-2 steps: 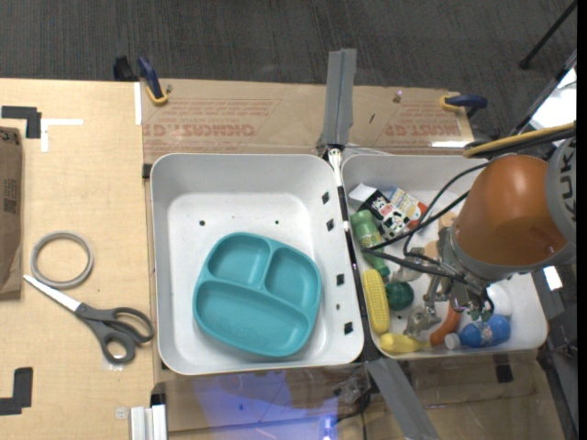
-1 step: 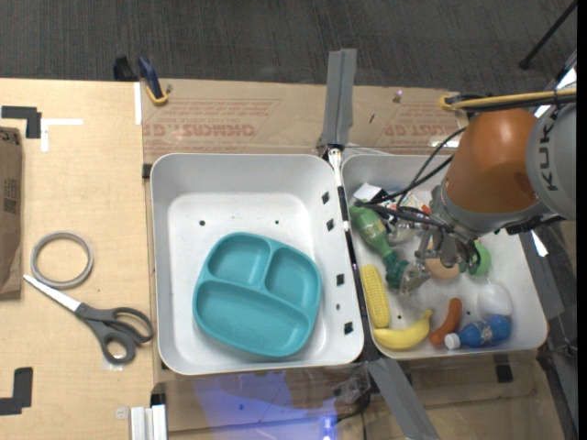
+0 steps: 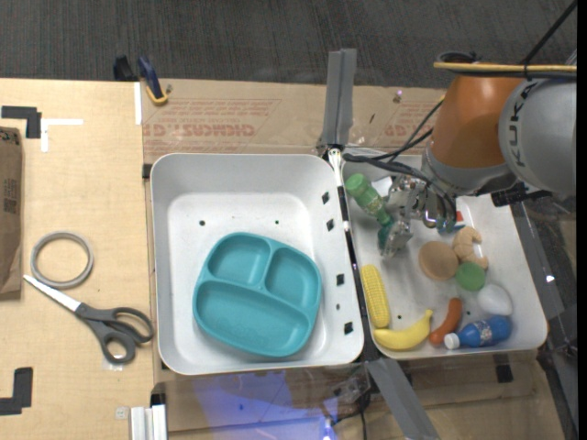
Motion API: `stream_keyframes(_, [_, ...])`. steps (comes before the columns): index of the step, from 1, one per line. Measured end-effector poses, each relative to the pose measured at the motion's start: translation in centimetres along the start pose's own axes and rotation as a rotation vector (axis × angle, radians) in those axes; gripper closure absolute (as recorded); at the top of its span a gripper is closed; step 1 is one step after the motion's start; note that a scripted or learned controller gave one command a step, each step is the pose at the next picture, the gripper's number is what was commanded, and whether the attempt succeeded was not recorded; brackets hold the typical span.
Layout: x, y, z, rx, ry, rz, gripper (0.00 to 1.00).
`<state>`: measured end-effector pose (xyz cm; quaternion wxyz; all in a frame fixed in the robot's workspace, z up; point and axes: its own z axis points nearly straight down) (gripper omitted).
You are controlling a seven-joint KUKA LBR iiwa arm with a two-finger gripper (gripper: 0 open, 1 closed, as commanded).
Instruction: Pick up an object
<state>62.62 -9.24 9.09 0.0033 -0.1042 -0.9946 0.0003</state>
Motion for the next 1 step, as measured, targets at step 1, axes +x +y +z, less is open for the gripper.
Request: stream_keyframes(1, [-0.23,-0.02,-1.13,0.0,-0.01,-0.001,1.0])
